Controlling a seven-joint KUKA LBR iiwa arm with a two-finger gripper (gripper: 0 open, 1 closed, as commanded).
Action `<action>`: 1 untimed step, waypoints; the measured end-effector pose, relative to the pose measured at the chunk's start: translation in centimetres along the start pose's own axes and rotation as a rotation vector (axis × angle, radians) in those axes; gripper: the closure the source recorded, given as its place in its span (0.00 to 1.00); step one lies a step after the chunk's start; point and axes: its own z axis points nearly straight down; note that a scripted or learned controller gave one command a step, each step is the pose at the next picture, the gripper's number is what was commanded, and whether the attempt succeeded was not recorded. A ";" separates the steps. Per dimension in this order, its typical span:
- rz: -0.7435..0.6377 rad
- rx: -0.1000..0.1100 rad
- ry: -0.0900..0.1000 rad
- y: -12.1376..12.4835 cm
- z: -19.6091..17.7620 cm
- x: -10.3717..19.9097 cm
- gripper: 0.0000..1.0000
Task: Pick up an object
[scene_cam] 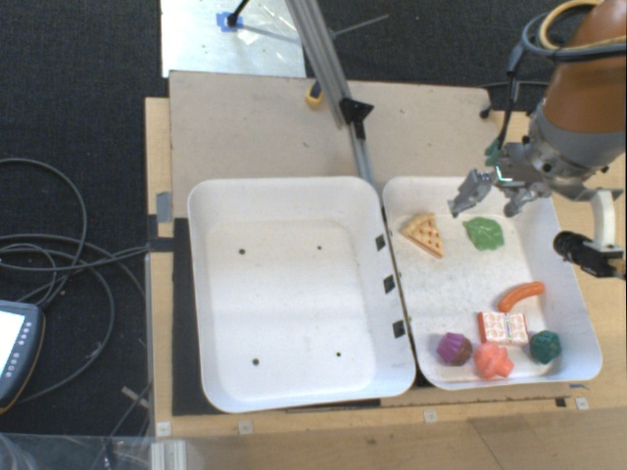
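Gripper [493, 197] open, nothing between the fingers, hovering above the right bin [578, 306] just over the green piece [484, 233]. Waffle wedge [423, 234] sits close by; an off-centre descent could nudge it or clip the green piece sideways.

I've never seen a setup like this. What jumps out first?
The grey arm with its orange band reaches in from the right, its gripper open above the right bin. In that bin lie small bright toys: a waffle wedge, a green leafy piece and an orange sausage.
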 end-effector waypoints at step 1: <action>0.001 -0.004 -0.001 0.1 -0.2 0.0 0.00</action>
